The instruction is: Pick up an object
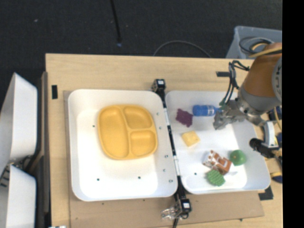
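Blue bottle just beside claw in rt bin; claw state unclear.

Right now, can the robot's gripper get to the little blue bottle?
Probably yes. The gripper hangs just beside the blue bottle in the right bin, and nothing lies between them. The purple piece sits on the bottle's other side.
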Controlling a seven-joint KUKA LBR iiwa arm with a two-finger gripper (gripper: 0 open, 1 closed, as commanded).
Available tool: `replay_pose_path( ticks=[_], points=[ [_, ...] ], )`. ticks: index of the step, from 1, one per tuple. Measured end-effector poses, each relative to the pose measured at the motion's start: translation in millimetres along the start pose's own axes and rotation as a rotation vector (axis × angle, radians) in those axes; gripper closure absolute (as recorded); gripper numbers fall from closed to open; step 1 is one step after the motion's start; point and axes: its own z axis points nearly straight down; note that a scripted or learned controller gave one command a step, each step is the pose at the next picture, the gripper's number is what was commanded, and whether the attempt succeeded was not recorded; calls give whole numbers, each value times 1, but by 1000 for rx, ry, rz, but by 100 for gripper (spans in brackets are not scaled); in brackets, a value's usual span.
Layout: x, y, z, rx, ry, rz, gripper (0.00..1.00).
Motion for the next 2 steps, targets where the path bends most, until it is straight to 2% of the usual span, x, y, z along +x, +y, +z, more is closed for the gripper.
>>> replay_pose_path(
  ticks=[1, 2],
  points=[
    [-7, -2, -46, -1, 0, 0, 100],
    [-7, -1, -44, 2, 2, 0, 100]
  ],
)
